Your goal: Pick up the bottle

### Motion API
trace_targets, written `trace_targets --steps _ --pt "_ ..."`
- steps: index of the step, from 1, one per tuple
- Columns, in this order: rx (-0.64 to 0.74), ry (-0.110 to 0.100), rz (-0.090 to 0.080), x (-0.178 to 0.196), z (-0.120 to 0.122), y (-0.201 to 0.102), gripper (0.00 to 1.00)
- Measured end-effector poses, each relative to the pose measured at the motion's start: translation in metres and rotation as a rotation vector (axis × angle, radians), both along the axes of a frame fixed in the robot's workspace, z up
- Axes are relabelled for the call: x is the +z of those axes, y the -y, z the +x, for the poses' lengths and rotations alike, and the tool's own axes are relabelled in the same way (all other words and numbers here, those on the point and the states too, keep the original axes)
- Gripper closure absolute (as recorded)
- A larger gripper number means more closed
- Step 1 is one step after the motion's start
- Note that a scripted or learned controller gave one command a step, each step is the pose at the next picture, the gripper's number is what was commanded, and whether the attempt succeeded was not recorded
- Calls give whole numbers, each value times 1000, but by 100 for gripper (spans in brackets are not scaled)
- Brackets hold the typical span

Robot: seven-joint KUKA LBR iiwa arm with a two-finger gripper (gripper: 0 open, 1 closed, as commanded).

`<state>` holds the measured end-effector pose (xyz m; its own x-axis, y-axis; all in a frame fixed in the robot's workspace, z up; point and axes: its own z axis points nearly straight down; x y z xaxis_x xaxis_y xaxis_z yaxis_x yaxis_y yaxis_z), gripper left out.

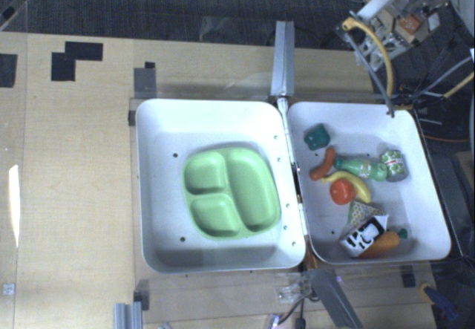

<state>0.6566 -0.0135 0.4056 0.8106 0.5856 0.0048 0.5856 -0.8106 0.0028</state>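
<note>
Green and clear, the bottle (369, 166) lies on its side near the right bin's (427, 171) right edge, touching a banana (356, 185). Beyond that bin's far right corner the gripper (364, 38) hangs, its grip impossible to judge.

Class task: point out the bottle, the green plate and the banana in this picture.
bottle (365, 167), camera view, on its clear green body.
green plate (231, 191), camera view, on the ridge between its compartments.
banana (359, 186), camera view, on its yellow curve.
</note>
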Motion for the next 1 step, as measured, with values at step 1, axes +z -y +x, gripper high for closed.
trace_targets --steps 1 --pt "-206 -2 4 -39 -18 -73 100"
